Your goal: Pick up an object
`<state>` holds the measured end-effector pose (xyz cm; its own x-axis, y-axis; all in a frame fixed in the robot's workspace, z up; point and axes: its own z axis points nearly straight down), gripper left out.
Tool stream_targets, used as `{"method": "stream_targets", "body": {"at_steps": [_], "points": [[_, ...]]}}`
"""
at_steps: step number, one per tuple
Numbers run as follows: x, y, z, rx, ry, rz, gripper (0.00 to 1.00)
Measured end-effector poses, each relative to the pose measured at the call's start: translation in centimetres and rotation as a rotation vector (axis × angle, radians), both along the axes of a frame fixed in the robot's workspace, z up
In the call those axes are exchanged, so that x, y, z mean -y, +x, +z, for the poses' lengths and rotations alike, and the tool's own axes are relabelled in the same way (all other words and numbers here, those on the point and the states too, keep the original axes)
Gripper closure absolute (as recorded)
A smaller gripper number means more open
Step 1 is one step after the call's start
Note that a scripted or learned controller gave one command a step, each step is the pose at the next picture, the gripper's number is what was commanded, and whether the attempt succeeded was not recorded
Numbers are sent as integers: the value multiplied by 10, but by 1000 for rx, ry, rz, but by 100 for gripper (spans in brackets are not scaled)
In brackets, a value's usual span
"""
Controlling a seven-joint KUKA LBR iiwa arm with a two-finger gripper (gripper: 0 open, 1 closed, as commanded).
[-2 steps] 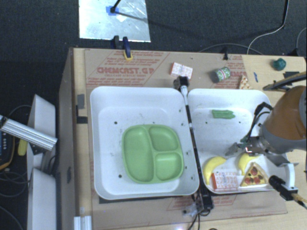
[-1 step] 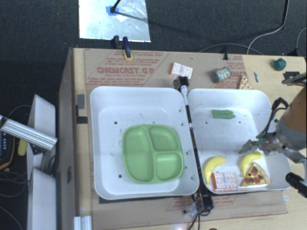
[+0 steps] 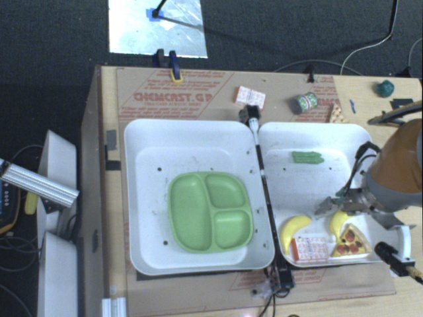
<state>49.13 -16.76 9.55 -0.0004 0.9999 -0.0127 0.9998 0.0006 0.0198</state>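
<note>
Your gripper (image 3: pixel 344 208) hovers low in the right bin (image 3: pixel 317 177) above a banana (image 3: pixel 338 223) — whether it's open, you cannot tell.

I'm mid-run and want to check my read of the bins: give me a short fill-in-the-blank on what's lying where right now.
1. The green divided plate lies in the ____ bin.
2. The banana in the right bin is coloured ____.
3. The pizza slice lies near the right bin's ____ edge.
4. The flat green piece lies in the ____ bin, apart from the food toys.

Missing words: left; yellow; front (bottom); right
</note>
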Motion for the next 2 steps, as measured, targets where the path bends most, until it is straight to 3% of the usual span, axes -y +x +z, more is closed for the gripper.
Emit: {"method": "stream_targets", "body": {"at_steps": [1, 2], "points": [[1, 1, 11, 4, -3, 1, 100], [28, 65, 182, -12, 9, 4, 100]]}}
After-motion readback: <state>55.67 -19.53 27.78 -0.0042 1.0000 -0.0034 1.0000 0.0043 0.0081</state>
